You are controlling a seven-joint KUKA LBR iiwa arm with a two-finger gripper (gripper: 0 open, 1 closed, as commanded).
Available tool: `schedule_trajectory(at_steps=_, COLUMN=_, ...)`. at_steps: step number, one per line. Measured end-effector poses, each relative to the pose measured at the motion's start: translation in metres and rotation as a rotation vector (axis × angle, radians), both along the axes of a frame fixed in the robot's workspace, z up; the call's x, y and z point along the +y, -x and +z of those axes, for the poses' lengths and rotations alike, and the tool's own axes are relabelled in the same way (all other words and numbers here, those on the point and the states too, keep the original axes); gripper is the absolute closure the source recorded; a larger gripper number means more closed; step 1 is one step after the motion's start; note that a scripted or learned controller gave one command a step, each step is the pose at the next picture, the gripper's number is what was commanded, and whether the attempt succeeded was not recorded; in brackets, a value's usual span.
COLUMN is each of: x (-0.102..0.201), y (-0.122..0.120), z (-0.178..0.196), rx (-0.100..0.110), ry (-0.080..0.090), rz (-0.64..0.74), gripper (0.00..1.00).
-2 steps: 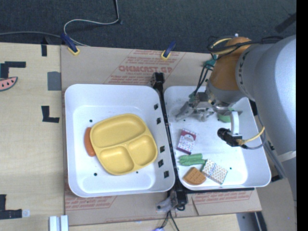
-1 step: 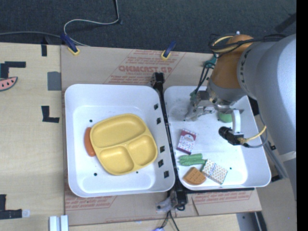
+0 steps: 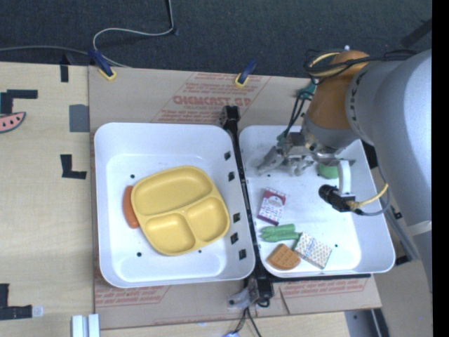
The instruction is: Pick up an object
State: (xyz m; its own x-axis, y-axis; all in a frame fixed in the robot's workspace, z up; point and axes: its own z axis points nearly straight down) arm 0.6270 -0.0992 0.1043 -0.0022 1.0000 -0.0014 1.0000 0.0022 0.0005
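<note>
gripper [image 3: 270,161] hanging over upper right bin [image 3: 365,255], finger spread: cannot tell | yellow tray [image 3: 179,209] lying in left bin [image 3: 112,188] | waffle [image 3: 283,257], green bean [image 3: 279,234] sitting lower right

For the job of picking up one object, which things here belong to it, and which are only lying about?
Belong to the job:
- end effector, over the right bin
- small red packet
- green piece
- waffle-like piece
- patterned packet

Only lying about:
- yellow divided tray in the left bin
- orange item partly under the tray
- cardboard sheet
</note>
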Motion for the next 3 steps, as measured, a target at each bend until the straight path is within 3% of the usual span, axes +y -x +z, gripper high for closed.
schedule_trajectory(at_steps=1, x=-0.004, y=0.083, z=-0.018, rx=0.000, ry=-0.001, rz=-0.002, gripper=0.00)
schedule_trajectory(at_steps=2, x=-0.005, y=0.083, z=-0.009, rx=-0.003, ry=0.001, rz=-0.003, gripper=1.00)
schedule_trajectory(at_steps=3, x=0.042, y=0.119, z=0.102, rx=0.001, ry=-0.002, rz=0.000, gripper=1.00)
